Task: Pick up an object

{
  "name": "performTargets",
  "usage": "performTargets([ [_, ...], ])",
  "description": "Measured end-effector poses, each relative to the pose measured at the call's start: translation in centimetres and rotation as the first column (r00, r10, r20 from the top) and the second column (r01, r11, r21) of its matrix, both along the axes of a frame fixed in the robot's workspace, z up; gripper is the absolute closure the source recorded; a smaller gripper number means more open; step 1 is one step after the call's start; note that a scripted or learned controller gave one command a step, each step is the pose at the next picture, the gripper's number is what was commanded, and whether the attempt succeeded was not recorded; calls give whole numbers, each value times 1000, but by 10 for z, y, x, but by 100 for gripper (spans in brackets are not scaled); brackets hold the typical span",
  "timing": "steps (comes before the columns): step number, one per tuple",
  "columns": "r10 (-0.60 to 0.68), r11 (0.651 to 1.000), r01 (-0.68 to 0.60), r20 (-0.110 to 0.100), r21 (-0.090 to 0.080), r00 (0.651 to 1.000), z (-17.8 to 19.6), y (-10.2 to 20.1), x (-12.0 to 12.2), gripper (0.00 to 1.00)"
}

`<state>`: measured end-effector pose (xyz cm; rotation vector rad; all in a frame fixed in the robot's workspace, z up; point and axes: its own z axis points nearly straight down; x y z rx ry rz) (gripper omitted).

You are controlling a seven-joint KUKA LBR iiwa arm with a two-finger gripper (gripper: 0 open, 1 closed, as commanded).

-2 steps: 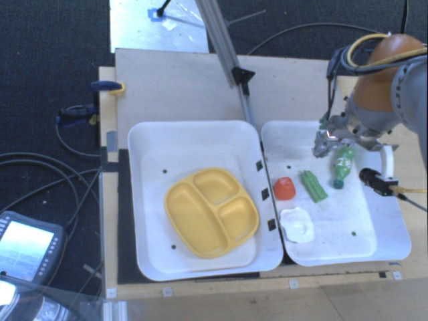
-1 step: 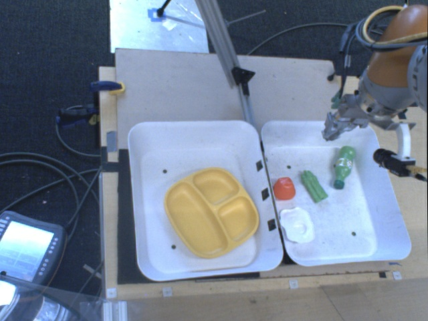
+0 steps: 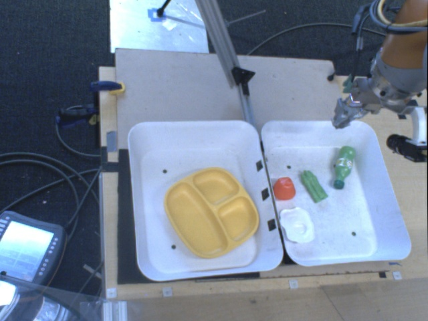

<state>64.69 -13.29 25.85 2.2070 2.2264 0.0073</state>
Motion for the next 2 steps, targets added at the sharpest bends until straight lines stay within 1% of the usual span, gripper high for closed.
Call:
performTargets([
  [1,0,1000,0,0,0,1000,45,0,2,100],
  [2,2,1000,-2,-7,2,1000,41,57,1,100],
])
